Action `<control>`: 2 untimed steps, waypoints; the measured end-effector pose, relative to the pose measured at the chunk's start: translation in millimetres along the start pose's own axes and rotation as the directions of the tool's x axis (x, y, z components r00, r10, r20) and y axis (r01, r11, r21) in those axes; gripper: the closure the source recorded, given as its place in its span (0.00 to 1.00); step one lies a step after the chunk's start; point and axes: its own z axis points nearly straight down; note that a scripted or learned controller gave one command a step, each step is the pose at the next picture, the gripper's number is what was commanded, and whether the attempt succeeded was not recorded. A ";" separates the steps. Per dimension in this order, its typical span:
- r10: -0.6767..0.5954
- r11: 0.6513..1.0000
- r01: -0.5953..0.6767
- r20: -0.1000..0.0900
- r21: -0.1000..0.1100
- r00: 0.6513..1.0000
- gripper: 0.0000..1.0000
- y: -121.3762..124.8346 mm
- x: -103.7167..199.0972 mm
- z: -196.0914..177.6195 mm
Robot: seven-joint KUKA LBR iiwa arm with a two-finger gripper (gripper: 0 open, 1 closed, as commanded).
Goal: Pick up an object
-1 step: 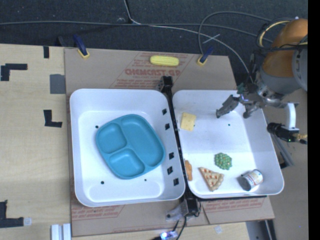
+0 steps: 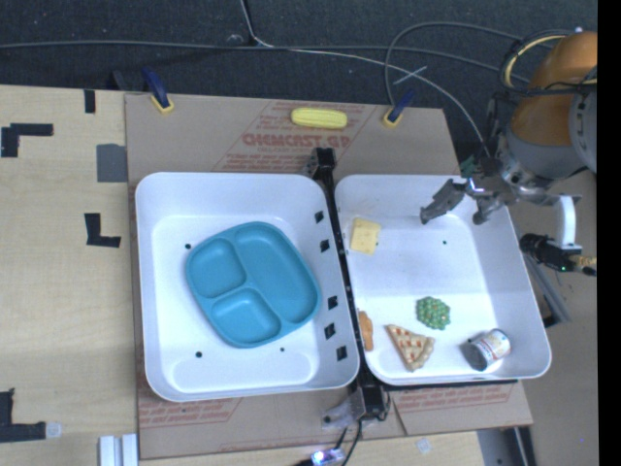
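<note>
We see the grey arm with its orange band [image 2: 558, 76] coming in from the right side and bending down over the upper right corner of the right shallow white bin [image 2: 505, 260]. Its two-finger claw [image 2: 464, 207] hangs above this corner, and the two dark fingers [image 2: 439, 202] stand clearly apart, one pointing to the left and one shorter to the right. Between them there is nothing.

On the table we count two white bins, which lie side by side and touch along a black middle joint. In the left white bin [image 2: 160, 260] there is one thing: a light blue plastic plate with three compartments [image 2: 252, 282], lying a little slanted.

In the right bin we count five things. One pale yellow square block like cheese [image 2: 365, 236] lies near the upper left, well apart from the claw. One green bumpy piece like broccoli [image 2: 434, 312] lies lower, near the middle. One triangular pizza slice toy [image 2: 410, 346] is just below and left of it. One small orange piece [image 2: 366, 330] lies against the left wall. One silver metal can [image 2: 486, 349] lies on its side in the lower right corner.

Behind the bins, on the brown cardboard sheet [image 2: 262, 139], there is one yellow oblong object [image 2: 318, 118].
</note>
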 end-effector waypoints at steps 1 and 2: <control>0.000 1.000 0.000 0.001 0.003 1.000 0.00 -6.3 -0.4 44.7; 0.000 1.000 0.000 0.001 0.003 1.000 0.00 -8.1 -5.2 89.3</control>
